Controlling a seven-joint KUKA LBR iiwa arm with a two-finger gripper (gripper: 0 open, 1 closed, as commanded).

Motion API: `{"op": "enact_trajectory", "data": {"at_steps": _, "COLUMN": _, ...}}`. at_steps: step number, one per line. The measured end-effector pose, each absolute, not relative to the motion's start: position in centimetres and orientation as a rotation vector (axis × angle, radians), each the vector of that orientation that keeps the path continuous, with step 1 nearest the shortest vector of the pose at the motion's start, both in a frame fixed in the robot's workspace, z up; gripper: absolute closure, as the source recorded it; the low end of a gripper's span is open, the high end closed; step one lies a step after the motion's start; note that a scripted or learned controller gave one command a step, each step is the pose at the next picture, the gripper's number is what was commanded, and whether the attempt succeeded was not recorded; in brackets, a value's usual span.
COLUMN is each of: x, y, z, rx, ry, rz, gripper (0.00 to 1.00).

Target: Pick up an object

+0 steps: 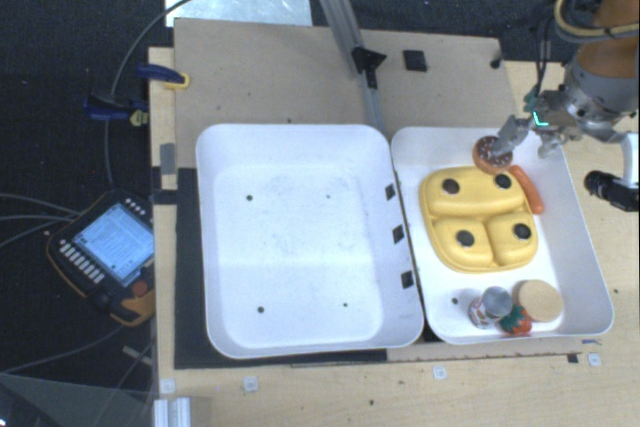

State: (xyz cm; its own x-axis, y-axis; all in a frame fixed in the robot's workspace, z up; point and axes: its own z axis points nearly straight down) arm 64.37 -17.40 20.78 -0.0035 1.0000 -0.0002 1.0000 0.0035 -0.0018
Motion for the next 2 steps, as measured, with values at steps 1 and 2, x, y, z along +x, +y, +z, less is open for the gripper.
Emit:
{"op": "enact_trajectory", "data": {"at_steps": 1, "x": 64.5, "y": -17.4, "z": 21.0, "rx": -2.218, "ry": -2.227, "rz": -0.001, "gripper": 0.0}}
{"op": "enact_trajectory", "data": {"at_steps": 2, "x": 64.3, "y": -16.8, "z": 16.7, "rx": -2.214, "ry": -2.228, "rz": 0.002, "gripper": 0.0}}
